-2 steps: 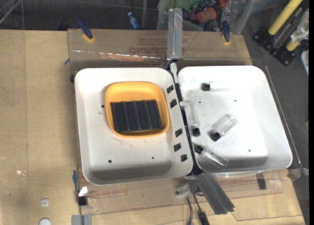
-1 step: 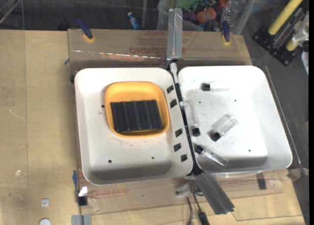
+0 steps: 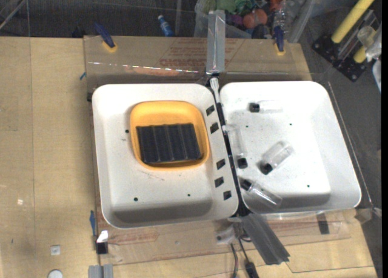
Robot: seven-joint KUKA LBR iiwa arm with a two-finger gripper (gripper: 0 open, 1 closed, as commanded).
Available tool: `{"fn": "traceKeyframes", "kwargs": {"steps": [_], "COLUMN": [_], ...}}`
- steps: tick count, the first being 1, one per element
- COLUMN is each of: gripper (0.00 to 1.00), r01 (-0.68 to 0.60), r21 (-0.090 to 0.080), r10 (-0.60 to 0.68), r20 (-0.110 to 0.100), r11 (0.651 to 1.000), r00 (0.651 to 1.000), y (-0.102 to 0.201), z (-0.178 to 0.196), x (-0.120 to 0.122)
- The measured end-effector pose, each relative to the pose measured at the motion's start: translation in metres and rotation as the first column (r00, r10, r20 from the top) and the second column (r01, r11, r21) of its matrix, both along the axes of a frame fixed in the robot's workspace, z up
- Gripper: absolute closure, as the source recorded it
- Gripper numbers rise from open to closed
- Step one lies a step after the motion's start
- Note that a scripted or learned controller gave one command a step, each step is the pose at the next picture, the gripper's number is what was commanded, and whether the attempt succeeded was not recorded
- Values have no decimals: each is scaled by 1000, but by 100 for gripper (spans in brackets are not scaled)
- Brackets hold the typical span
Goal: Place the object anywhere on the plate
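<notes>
So on the tabletop point(image 3: 42, 149) I count two white bins, the left bin point(image 3: 109, 149) and the right bin point(image 3: 315, 143), plus one orange plate point(image 3: 167, 109), one dark ridged block point(image 3: 168, 143) and at least three little clear vials with black caps (there might be a fourth tucked against the divider, hard to say). The block is lying flat right on the plate in the left bin, pretty much centred, while the vials point(image 3: 274, 157) are scattered around the right bin, well apart from it. Honestly can't tell whether the tool is open or closed, or how the block sits relative to it.
</notes>
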State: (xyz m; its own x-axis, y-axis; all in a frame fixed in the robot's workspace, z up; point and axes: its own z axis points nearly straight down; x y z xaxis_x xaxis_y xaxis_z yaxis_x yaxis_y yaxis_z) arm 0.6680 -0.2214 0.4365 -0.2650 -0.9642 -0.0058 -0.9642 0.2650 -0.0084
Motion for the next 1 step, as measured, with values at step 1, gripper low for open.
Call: {"fn": "traceKeyframes", "kwargs": {"steps": [1], "gripper": [100], "r01": [-226], "r21": [-2], "r10": [226], "r20": [0], "r11": [974], "r00": [974], "y": [0], "z": [0], "x": [0]}}
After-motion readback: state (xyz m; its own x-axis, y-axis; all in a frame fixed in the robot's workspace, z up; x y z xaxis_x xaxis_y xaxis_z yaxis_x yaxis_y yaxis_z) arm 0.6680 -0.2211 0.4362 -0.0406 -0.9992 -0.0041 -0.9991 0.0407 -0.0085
